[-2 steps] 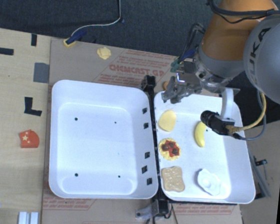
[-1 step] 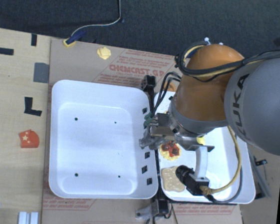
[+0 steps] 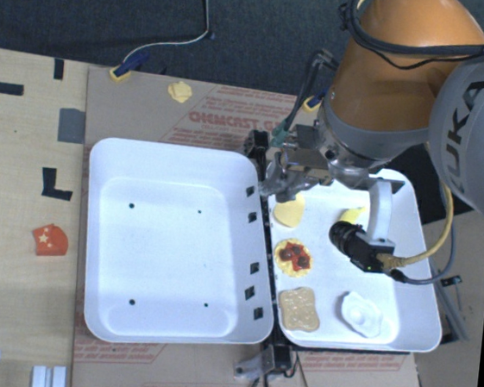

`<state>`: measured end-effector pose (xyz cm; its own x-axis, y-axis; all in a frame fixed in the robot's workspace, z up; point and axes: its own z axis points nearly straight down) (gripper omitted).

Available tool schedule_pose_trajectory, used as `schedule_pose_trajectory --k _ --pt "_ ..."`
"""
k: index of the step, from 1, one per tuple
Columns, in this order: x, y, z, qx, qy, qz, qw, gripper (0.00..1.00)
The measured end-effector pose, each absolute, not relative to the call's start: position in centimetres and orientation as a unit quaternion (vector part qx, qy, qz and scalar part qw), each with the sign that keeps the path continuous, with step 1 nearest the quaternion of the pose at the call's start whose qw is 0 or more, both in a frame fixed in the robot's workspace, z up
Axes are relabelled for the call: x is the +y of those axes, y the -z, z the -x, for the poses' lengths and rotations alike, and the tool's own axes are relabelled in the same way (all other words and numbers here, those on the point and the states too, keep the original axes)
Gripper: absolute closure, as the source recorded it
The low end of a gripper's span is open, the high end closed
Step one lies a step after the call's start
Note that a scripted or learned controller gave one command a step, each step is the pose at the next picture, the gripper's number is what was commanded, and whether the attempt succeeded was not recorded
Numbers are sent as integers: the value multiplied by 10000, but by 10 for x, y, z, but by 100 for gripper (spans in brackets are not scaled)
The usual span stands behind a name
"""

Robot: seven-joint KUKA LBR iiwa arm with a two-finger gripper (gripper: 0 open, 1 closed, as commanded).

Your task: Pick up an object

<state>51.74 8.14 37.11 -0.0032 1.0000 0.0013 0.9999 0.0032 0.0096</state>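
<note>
My gripper (image 3: 285, 181) hangs over the back left corner of the right bin (image 3: 418, 252), close to the wall between the two bins. Just below it lies a pale yellow piece (image 3: 290, 211); whether they touch I cannot tell. Further forward in the same bin lie a small round pizza-like piece with red topping (image 3: 294, 256) and a tan toast-like slab (image 3: 299, 308). A white crumpled object (image 3: 360, 314) lies at the front right. A yellow object (image 3: 351, 215) is partly hidden behind a black cylinder (image 3: 353, 243) mounted on the arm.
The left bin (image 3: 105, 173) stands beside the right one, their walls touching. On the bench outside are a red object (image 3: 50, 240) at far left and a small yellow piece (image 3: 180, 92) at the back. The arm's bulk covers the right bin's back edge.
</note>
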Motion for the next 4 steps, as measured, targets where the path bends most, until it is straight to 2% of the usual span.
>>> schedule_pose_trajectory --k 1,2,3,4 --pt "123 -326 -486 7088 27 -7054 -22 100" --pt "209 -292 -492 7104 20 -7038 -18 100" --pt "212 -436 -508 7084 -73 -7057 28 100" --pt "234 -295 -517 7080 79 -7062 -29 100"
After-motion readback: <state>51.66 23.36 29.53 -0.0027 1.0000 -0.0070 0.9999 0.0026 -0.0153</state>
